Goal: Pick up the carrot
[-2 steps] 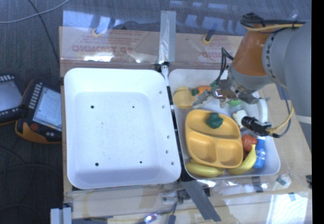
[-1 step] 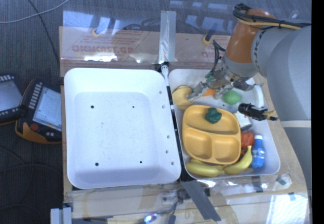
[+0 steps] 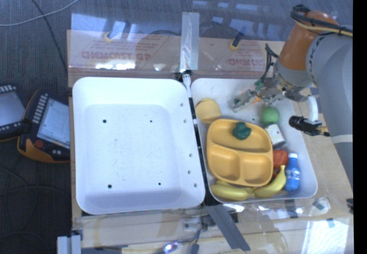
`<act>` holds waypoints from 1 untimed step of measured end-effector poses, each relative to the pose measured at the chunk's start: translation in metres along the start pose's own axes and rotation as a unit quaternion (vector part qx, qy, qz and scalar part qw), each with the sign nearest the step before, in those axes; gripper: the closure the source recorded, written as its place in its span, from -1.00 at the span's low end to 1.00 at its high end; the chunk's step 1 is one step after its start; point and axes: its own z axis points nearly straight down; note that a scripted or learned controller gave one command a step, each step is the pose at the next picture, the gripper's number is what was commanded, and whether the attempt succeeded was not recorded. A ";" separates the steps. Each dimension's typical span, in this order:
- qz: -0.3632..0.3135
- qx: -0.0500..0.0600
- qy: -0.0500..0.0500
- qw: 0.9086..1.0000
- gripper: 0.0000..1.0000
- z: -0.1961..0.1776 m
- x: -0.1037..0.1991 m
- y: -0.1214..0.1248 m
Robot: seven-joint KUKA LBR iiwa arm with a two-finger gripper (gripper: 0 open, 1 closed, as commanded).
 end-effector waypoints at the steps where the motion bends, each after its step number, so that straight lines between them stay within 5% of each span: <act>1: -0.070 -0.019 -0.010 0.997 -1.00 -0.044 0.018 -0.049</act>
